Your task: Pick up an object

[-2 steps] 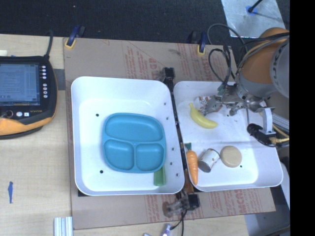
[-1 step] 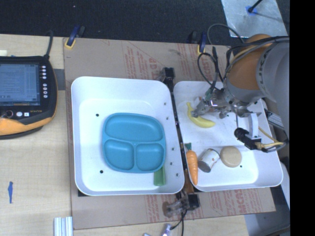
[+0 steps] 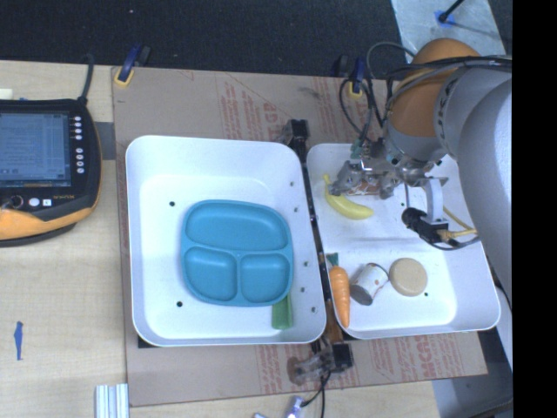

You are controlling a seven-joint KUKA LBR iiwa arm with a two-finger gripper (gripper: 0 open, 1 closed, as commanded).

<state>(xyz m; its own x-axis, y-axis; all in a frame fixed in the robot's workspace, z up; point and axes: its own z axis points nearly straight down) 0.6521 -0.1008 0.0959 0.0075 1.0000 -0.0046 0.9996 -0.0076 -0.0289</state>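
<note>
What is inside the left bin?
The left bin holds a blue divided plate and a green object at its near edge. Whatever lies beneath the plate is covered.

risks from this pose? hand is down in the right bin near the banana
1. The hand sits at the banana's upper end, close to the right bin's wall, so a grasp could clip only the tip and slip.
2. Loose cables hang around the wrist and could snag.
3. The carrot lies along the bin's left wall, a hard spot to grasp.
</note>
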